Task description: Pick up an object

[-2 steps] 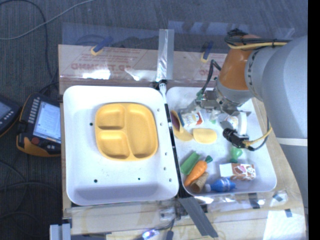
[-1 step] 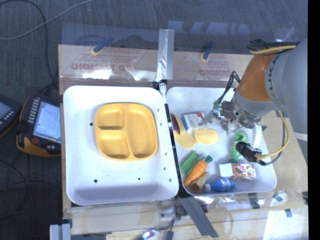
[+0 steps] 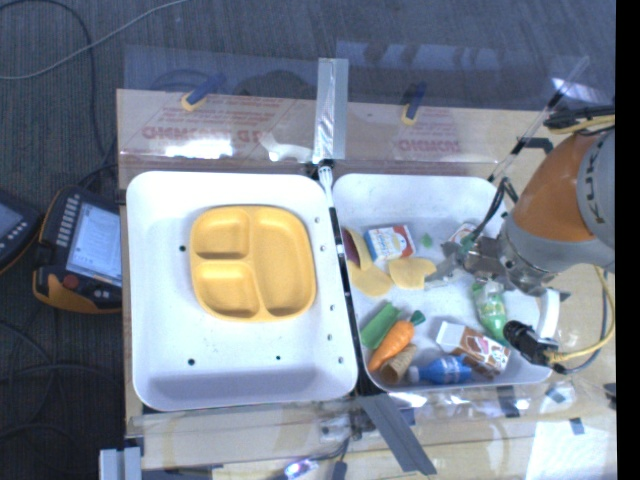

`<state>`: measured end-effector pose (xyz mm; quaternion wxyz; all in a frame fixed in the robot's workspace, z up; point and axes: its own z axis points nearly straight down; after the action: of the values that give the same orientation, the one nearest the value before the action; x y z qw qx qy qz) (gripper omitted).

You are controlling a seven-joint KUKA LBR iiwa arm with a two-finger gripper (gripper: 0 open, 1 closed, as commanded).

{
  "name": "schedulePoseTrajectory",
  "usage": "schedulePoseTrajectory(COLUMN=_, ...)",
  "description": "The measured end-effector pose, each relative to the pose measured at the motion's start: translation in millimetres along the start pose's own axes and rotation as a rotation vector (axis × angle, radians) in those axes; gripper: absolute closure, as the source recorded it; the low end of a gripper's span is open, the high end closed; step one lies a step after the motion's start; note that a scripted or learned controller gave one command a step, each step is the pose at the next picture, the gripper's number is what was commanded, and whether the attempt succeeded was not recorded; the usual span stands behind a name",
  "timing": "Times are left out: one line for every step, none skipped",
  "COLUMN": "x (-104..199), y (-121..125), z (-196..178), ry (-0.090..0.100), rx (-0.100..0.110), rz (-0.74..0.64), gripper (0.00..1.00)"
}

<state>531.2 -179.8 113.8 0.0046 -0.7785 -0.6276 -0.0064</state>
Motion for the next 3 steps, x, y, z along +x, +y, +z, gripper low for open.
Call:
schedulePoseTrajectory(x=42.7, y=26.5, z=-27.1, ry=-0.016, rx=0.005, rz=-0.314, gripper=0.0)
schedulePoseTrajectory(x=41.6, y=65.8, z=7.3, ry=-0.016, rx=-0.005, rz=-0.272, gripper=0.0)
schedulePoseTrajectory(x=82.1, y=71.5, z=18.1, ry=-0.023, rx=-0.019, rz=-0.313, gripper=0.0)
